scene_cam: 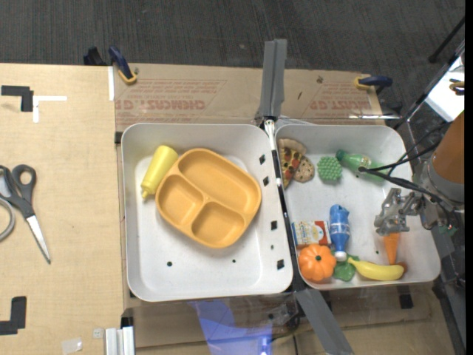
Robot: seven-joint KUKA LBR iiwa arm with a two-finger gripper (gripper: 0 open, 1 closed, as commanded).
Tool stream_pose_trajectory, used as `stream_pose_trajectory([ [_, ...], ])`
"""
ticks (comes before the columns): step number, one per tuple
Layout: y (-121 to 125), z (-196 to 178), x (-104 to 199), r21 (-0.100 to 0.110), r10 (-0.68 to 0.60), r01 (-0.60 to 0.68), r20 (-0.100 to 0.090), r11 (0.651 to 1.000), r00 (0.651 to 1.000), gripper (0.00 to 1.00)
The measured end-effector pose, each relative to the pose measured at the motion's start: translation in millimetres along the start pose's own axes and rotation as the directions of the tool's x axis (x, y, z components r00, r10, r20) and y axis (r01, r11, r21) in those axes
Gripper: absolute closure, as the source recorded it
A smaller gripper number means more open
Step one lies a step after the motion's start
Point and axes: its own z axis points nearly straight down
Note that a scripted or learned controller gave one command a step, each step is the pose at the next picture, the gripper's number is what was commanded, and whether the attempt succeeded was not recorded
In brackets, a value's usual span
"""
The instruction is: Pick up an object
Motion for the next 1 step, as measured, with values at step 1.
stream_pose_trajectory([
  [1,0.2,0.0,0.0,0.000,0.000,0.000,0.000,1.000,1.000,0.00],
])
